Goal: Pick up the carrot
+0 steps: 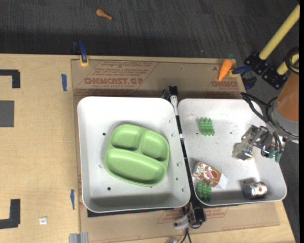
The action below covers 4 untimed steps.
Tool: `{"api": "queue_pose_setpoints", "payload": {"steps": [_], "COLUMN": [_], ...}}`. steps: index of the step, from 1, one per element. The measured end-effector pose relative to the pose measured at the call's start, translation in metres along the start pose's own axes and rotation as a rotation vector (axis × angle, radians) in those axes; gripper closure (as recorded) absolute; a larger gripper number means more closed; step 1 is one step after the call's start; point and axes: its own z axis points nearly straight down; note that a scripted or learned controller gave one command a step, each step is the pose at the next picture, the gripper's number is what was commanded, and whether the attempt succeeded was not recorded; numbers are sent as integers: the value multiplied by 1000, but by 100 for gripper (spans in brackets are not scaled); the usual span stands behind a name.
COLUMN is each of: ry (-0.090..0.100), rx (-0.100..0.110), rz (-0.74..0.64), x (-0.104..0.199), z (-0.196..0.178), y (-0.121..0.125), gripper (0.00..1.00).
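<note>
**Carrot outside the bins, my hand over the right bin**

Dark carpet runs behind the bench (38, 118), which is tan with a cardboard sheet (118, 78) under two white bins.

Left bin (90, 114): one green divided plate (137, 154) sitting roughly in the middle, three compartments, tilted a bit relative to the bin walls.

Right bin (228, 111): a green studded block (206, 126) toward the far edge, a second green block (204, 190) by the near edge, touching a patterned orange-and-white packet (209, 174). A small silver can (255, 190) lies in the near right corner.

Carrot (225, 69): not in either bin. It sits on the cardboard at the bench's far edge, beyond the right bin's far wall, just beside a blue clamp (240, 70). Another small orange item (103, 14) is out on the carpet past the far edge; too small to identify.

My hand (244, 151) is over the right side of the right bin, between the far green block and the can, well apart from the carrot. Nothing visible between my fingers. Can't tell whether they are spread or closed; the metal parts blur together against the white.
</note>
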Motion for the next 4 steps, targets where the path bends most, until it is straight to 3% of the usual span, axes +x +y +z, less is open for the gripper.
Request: {"api": "queue_pose_setpoints", "payload": {"steps": [1,2,3,4], "ry": [-4,0,-1,-18], "rx": [0,-1,-1,-6], "rz": [-145,-148,-147,-147], "x": [-24,26,26,0], "z": [-19,3,3,155], "y": [-41,70,70,16], "gripper": [100,100,0,0]}}
